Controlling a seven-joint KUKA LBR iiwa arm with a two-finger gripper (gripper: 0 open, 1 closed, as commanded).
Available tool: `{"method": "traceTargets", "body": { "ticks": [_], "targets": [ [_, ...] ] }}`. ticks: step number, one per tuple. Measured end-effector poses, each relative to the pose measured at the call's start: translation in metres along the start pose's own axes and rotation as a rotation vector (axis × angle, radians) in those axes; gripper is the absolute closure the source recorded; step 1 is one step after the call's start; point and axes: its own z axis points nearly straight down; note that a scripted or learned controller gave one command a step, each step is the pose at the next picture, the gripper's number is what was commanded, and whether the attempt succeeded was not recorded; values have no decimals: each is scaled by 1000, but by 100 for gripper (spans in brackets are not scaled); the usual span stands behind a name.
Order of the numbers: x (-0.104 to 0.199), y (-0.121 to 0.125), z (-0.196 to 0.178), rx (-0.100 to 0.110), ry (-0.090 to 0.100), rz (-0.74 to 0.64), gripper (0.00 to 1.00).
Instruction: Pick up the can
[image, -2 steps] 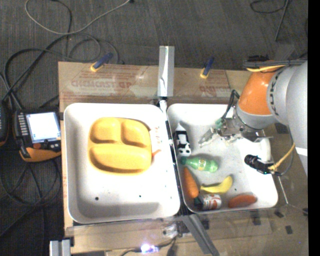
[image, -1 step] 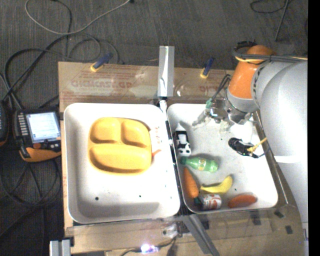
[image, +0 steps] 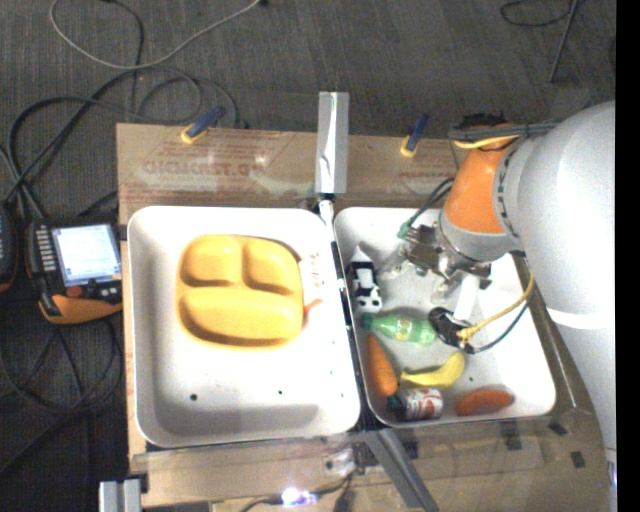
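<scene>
Arm over right bin, can not yet picked.
Gripper (image: 452, 300) sits mid-right, state unclear; can (image: 418, 403) lies on its side at lower edge, wedged beside carrot (image: 380, 366) and banana (image: 437, 372).

Two white bins sit side by side. The left bin (image: 160, 400) holds a yellow tray (image: 240, 290) with three sections. The right bin (image: 540, 390) is full of small things. The can (image: 418, 404) lies on its side near the front edge, between an orange carrot (image: 380, 366) and another orange piece (image: 485, 401). A banana (image: 438, 372) lies just above the can. A green bottle (image: 400, 328) lies flat above the carrot — a small black-and-white toy (image: 364, 284) sits above that. The grey arm (image: 575, 220) reaches in from the right, and its gripper (image: 450, 290) hangs over the middle of the bin — well apart from the can.
</scene>
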Motion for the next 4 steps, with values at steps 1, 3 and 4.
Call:
{"method": "traceTargets", "body": {
  "ticks": [1, 3, 4],
  "targets": [
    [-90, 11, -2, -2, 4, -28, 0],
    [-88, 27, -4, -3, 11, 67, 0],
    [-64, 92, 0, 19, 8, 28, 0]
  ]
}}
